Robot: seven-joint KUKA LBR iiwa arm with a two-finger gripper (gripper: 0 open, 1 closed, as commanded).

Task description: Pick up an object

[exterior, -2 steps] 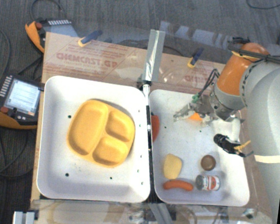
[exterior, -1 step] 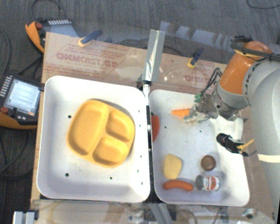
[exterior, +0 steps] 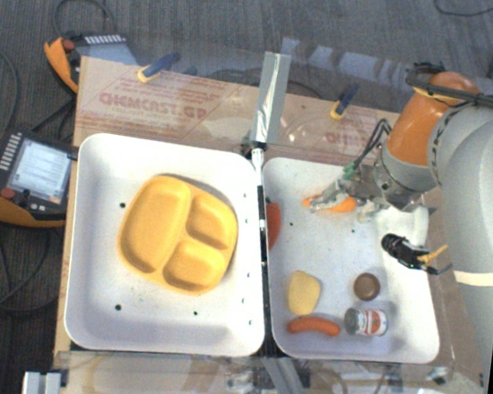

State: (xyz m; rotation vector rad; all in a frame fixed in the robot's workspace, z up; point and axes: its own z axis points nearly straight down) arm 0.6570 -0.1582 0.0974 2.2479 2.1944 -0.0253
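Two white bins sit side by side, and the divider [exterior: 270,105] between them serves as the mark for all else. Far left of it lies a pendant [exterior: 28,176] on the floor; nearer, the left bin [exterior: 88,306] holds a yellow tray [exterior: 180,233] with three wells. Just right of the divider a red piece [exterior: 272,224] leans on the wall of the right bin [exterior: 416,345]. Further right lie a yellow lump [exterior: 304,292], a sausage [exterior: 313,326], a brown ball [exterior: 366,286] and a can [exterior: 366,322] on its side. Up in the right bin's far half the gripper [exterior: 343,202] is closed around a carrot [exterior: 342,206], orange showing between its fingers, under the arm [exterior: 434,144]
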